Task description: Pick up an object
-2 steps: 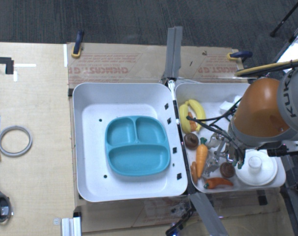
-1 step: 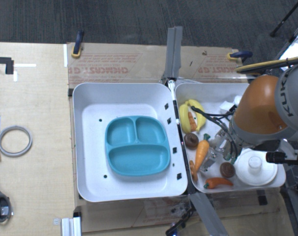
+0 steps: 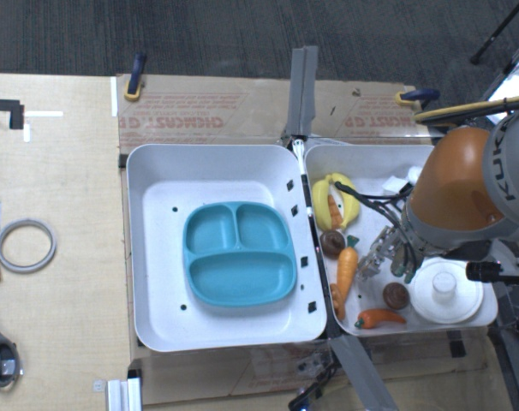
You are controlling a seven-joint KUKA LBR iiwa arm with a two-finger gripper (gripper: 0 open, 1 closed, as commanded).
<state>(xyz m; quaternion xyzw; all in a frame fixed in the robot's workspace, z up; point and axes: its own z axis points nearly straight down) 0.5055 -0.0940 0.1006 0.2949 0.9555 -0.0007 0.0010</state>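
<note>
Jaws hang low inside the right bin, at the end of the grey arm with its orange band, and whether they are parted or closed I cannot tell from this slanted look down; nothing is visibly caught in them. Just to their left lies the carrot, its long axis running up and down the bin, thick end toward the dark brown ball above it. That carrot looks the nearest candidate, and a grasp would likely want to close across its narrow width, side to side. Beyond the carrot's top end sits the banana, further from the jaws. Below the jaws and slightly right of the carrot rests a second brown ball, then a small orange carrot lying crosswise. The left bin carries a blue divided plate, well apart.
</note>
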